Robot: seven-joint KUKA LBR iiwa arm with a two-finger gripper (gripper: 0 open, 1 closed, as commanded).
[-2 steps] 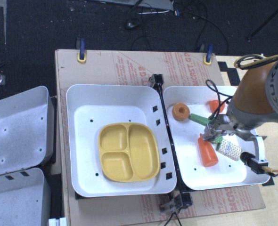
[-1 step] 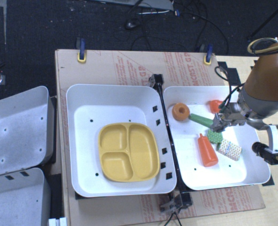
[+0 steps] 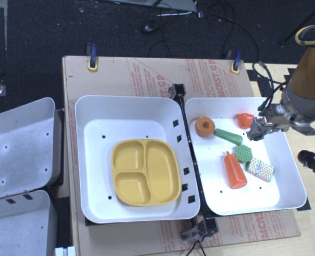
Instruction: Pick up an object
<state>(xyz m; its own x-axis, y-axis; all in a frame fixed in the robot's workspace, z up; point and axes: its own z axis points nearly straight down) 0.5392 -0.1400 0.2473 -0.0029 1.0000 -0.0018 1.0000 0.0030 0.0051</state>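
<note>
The right bin (image 3: 285, 196) holds several toys: an orange ring (image 3: 204, 126), a green cylinder (image 3: 228, 136), a small orange-red piece (image 3: 244, 120), a green dotted block (image 3: 244, 153), an orange bottle (image 3: 234, 170) and a patterned white block (image 3: 260, 169). My gripper (image 3: 255, 133) hangs over the bin's upper right part, just right of the green cylinder and below the orange-red piece. Nothing shows between its dark fingers.
The left bin (image 3: 93, 143) holds a yellow divided plate (image 3: 146, 171). A black divider bar (image 3: 188, 148) runs between the bins. Blue-yellow clamps (image 3: 92, 57) (image 3: 235, 62) hold the board's far edge. Spare white bins (image 3: 18, 143) lie at the far left.
</note>
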